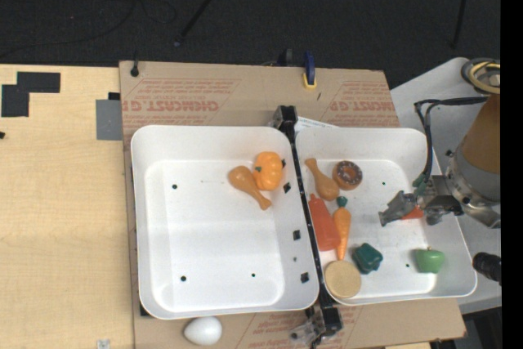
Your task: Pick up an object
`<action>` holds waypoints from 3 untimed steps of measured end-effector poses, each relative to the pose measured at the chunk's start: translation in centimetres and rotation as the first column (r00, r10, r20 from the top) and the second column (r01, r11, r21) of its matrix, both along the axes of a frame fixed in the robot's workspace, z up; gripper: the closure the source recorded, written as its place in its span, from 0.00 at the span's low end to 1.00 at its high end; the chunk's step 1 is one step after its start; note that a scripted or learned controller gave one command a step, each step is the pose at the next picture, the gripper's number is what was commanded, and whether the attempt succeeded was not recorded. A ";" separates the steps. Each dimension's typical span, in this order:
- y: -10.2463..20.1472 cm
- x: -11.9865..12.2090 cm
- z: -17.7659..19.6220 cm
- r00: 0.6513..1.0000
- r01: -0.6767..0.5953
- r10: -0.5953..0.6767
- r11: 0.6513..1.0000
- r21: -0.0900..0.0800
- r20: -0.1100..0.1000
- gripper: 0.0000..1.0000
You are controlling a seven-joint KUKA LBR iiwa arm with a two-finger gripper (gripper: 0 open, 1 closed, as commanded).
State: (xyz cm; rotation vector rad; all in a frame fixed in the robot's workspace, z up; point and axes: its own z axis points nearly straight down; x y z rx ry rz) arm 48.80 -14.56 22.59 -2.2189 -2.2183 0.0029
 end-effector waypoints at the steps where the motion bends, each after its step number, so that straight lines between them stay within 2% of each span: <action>1: 2.9 -1.7 -13.3 1.000 -0.002 0.002 1.000 0.005 -0.013 0.00; 2: 2.4 -1.4 -11.7 1.000 0.008 -0.008 1.000 0.001 -0.003 1.00; 3: 9.7 0.2 1.6 1.000 -0.010 0.010 1.000 0.001 0.015 1.00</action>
